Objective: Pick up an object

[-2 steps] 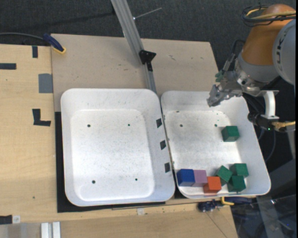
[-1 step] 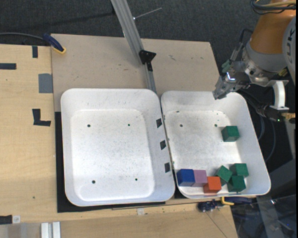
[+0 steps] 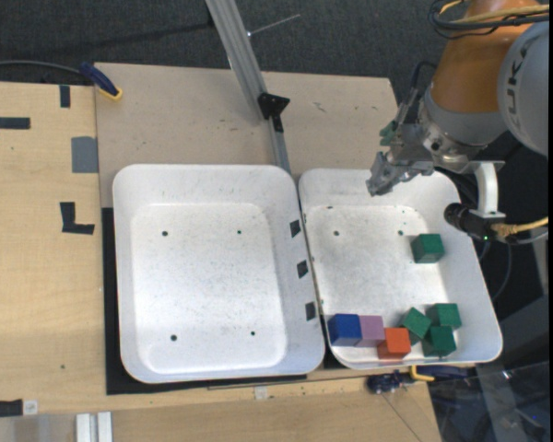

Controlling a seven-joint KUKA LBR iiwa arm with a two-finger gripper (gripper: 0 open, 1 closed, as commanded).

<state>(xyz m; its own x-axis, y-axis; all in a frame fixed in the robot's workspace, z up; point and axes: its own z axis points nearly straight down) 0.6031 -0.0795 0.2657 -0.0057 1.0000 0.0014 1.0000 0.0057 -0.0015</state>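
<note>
My gripper (image 3: 380,183) hangs above the far rim of the right bin (image 3: 378,178), with nothing seen between its fingers. In that bin, a green block (image 3: 428,248) lies alone near the right wall. Along the near edge sit a blue block (image 3: 345,329), a pale purple block (image 3: 372,328), an orange block (image 3: 396,342) and three green blocks (image 3: 436,328) bunched together. The gripper is well away from all of them, toward the far side.
The left bin (image 3: 203,265) stands beside the right one, sharing a raised divider with black clips (image 3: 300,267). A slanted metal pole (image 3: 244,49) rises behind the bins. The bench edge and cables lie to the right of the right bin.
</note>
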